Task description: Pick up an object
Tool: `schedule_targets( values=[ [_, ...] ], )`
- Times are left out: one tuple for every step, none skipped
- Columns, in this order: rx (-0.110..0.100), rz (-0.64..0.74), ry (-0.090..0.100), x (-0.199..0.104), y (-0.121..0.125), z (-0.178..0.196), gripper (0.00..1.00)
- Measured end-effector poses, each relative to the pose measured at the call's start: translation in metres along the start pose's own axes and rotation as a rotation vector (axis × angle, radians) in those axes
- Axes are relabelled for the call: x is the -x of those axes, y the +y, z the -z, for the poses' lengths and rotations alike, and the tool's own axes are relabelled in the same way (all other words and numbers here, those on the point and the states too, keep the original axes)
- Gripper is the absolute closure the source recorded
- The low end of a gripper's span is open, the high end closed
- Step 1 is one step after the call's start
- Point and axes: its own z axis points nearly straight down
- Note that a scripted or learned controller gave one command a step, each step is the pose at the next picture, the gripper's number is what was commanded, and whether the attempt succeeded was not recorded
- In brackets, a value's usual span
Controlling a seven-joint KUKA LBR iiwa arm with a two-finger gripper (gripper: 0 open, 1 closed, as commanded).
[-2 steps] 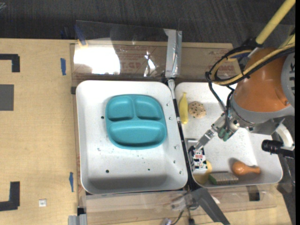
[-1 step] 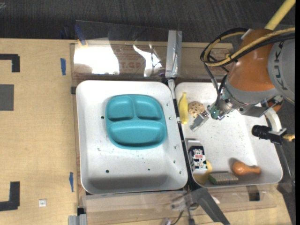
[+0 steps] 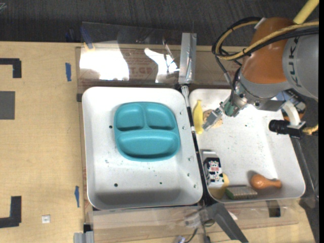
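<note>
A grey robot arm with an orange wrist band (image 3: 268, 59) reaches in over the right-hand shallow white bin (image 3: 283, 151), its hand (image 3: 212, 118) low near the bin's left wall, just beside a small yellow banana-shaped toy (image 3: 197, 116). Whether the hand is open or closed cannot be told from this angle, and nothing is seen between its tips.

The banana, the likeliest target, lies against the bin's left wall, its long axis running roughly up and down the frame, parallel to the divider, with the narrower end toward the top. It looks like a light, stiff plastic piece, smooth and probably a little slippery; a grip across its narrow middle, square to the long axis, seems best, though the wall crowds one side.

Further down the same bin lie a small black-and-white printed box (image 3: 213, 170), a flat dark green rectangular block (image 3: 242, 192) and an orange-brown pear-shaped wooden piece (image 3: 262, 182). The left white bin (image 3: 101, 176) on the bench holds a teal divided plastic plate (image 3: 147, 130).
</note>
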Motion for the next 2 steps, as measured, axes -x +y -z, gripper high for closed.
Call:
schedule_targets(
  values=[
    [0.0,0.0,0.0,0.0,0.0,0.0,0.0],
    [0.004,-0.153,-0.002,0.046,-0.026,-0.096,0.0]
  ],
)
